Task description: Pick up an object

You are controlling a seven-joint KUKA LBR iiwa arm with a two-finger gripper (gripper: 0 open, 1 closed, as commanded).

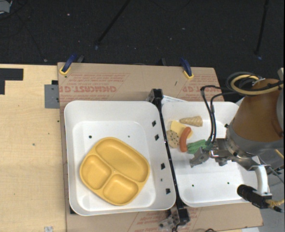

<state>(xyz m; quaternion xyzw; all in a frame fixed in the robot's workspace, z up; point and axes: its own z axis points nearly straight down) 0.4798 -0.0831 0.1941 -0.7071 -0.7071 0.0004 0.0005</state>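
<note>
Several small toy foods lie in a cluster at the left side of the right bin (215, 192): a tan cone (191, 121), a yellow wedge (177, 128), a speckled round piece (173, 138), a red-orange piece (184, 139) and a green piece (196, 145). My gripper (199, 157) is low in this bin, right beside the green piece and just below and right of the cluster. The grey wrist and the orange band (258, 115) rise behind it on the right and hide the bin's right side.
In the left bin (75, 129) lies a yellow three-compartment plate (114, 170). A black divider (164, 149) runs between the bins. Cables (211, 115) loop over the right bin's back. Bare white floor spreads across the front of the right bin.
</note>
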